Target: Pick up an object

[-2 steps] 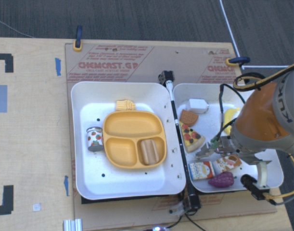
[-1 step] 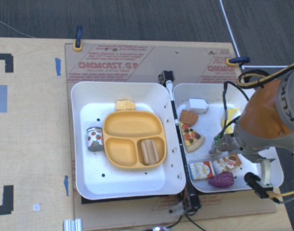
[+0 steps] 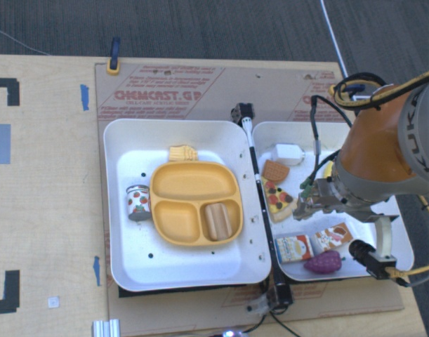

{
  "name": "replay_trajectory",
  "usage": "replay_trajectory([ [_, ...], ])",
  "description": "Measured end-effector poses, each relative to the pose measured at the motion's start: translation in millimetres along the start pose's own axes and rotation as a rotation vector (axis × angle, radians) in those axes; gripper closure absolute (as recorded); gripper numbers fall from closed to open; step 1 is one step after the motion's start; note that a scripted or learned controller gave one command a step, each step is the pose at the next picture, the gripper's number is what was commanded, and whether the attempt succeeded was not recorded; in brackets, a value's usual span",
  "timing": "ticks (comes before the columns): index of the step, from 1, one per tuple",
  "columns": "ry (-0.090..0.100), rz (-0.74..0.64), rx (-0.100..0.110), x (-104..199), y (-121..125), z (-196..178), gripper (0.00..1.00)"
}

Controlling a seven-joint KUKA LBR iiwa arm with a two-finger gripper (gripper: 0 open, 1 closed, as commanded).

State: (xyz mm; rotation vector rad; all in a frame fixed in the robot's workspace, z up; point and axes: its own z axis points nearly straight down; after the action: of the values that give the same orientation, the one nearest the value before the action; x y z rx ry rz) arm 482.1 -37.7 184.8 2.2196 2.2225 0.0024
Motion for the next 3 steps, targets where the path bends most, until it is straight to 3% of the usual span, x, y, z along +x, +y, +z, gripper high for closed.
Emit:
replay_trajectory([
  [1,0.0,0.0,0.0,0,0,0,0.0],
  [2,0.0,0.0,0.0,0,0,0,0.0],
  [3,-0.001,0.002,0.003,-56,-4,57,0.0],
])
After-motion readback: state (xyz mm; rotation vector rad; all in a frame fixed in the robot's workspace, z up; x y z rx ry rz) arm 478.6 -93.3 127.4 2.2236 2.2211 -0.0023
